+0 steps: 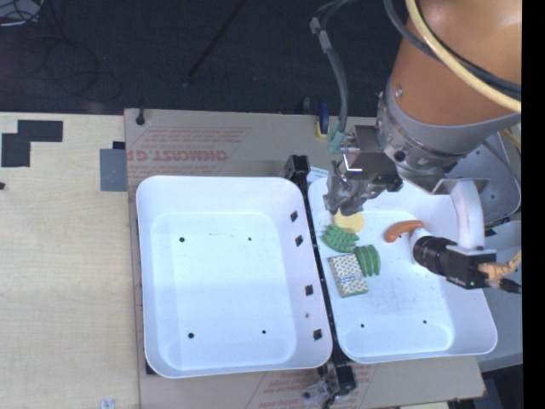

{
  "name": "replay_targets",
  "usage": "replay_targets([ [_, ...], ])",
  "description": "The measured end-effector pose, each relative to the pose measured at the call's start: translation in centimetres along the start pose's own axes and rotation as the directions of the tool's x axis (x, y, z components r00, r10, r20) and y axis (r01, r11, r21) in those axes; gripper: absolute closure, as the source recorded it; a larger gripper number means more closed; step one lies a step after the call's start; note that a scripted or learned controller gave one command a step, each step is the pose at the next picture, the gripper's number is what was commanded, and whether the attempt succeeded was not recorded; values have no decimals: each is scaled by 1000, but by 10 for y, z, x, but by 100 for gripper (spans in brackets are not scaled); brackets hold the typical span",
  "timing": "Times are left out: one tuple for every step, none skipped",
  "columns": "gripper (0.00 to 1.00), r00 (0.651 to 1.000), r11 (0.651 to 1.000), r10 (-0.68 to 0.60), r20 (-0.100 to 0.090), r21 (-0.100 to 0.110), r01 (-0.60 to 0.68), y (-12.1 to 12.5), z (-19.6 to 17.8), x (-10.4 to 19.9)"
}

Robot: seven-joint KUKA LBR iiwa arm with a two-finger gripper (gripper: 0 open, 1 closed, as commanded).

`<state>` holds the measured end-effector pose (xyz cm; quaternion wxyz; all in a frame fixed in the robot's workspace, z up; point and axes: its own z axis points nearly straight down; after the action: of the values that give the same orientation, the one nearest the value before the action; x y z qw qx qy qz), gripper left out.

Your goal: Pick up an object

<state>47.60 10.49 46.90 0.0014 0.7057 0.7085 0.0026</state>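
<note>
My gripper (345,203) hangs low over the back left part of the right bin (400,339), right above a pale yellow piece (350,222). Just in front of that piece lie a ridged green item (339,239) and a smaller green one (368,259). A patterned white-and-green packet (348,274) lies near them toward the bin's middle. An orange sausage-shaped thing (402,229) rests further right. Nothing shows between the fingers.
The left bin (162,313) stands beside the right one, with a black clip strip (308,262) along their shared wall. The big arm body covers the back right of the right bin. Cardboard lies under both bins.
</note>
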Motion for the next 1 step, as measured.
replay_targets([
  [100, 1000, 1000, 1, 2, 7, -1, 0, -9, 30],
])
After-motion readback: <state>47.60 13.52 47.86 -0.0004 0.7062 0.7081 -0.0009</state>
